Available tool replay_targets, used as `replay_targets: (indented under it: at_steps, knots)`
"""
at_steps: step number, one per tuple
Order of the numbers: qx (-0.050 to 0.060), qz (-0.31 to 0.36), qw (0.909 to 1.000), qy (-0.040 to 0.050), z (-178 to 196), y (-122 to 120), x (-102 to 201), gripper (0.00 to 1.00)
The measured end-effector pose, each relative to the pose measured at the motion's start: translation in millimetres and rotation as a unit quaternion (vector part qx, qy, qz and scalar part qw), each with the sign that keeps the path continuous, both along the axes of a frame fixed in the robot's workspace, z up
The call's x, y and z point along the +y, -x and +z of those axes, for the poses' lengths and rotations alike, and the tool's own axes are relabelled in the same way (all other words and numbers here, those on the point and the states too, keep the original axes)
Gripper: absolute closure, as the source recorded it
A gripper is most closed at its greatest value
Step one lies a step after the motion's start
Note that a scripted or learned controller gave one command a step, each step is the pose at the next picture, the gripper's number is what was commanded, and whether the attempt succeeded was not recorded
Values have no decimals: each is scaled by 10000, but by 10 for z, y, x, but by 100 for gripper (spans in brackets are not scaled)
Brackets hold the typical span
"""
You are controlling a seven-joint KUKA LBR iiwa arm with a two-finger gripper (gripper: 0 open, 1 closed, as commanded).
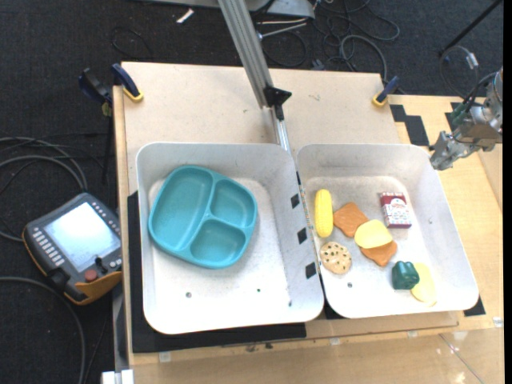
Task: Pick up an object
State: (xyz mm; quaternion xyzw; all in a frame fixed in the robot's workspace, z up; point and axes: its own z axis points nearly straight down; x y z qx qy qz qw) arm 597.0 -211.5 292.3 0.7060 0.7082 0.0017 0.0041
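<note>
The right bin point(364, 162) holds several toy foods. A yellow corn cob point(322, 212) lies at its left, with a cookie point(335, 257) just below it. In the middle are an orange piece point(350, 218), a yellow slice point(373, 234) and another orange piece point(384, 254) under that slice. A small red box point(395, 210) lies to the right. A green pepper point(405, 274) and a yellow lemon-like piece point(425, 288) sit at the front right. My gripper point(442, 157) hangs over the bin's far right rim, apart from all of them, with nothing seen in it.
The left bin point(160, 294) holds a teal divided plate point(203, 215). A slanted metal post point(248, 38) runs down to the gap between the bins. A teach pendant point(74, 246) and cables lie on the floor at left.
</note>
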Motion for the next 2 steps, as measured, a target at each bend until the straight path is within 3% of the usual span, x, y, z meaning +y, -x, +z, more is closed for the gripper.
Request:
replay_targets:
  at_steps: [1, 2]
  knots:
    - [24, 0, 10000, -9, 72, -10, 2, 100]
    - [53, 19, 10000, -26, -118, 112, 522, 100]
